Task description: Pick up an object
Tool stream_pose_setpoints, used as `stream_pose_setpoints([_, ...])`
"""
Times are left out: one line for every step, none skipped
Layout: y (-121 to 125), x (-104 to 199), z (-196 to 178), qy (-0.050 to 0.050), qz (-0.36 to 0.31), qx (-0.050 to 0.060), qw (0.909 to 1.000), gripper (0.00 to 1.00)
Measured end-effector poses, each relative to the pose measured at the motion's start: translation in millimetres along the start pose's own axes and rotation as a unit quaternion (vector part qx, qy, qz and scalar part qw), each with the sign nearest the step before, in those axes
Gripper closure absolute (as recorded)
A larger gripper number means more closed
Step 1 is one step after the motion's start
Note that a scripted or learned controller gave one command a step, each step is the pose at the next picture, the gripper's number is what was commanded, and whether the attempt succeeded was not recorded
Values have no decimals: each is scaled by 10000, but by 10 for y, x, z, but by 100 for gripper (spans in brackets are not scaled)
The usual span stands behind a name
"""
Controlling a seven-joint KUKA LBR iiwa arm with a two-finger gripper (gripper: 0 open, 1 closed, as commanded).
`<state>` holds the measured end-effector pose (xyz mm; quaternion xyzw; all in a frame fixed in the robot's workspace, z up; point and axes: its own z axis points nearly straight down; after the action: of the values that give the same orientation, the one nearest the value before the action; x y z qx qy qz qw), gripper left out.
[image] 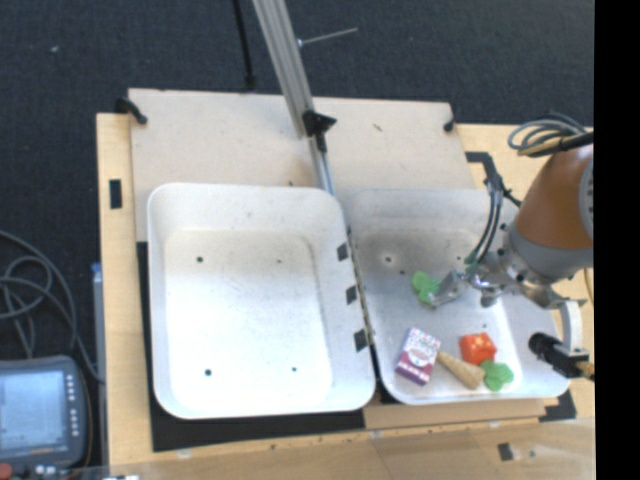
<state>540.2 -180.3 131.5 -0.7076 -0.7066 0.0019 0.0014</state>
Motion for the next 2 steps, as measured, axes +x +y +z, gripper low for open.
stream_pose_setpoints([-1,-12,322,-5,7,-14,10000,0])
stream_pose_setpoints([14,-23,192,-7,45,-50,10000,100])
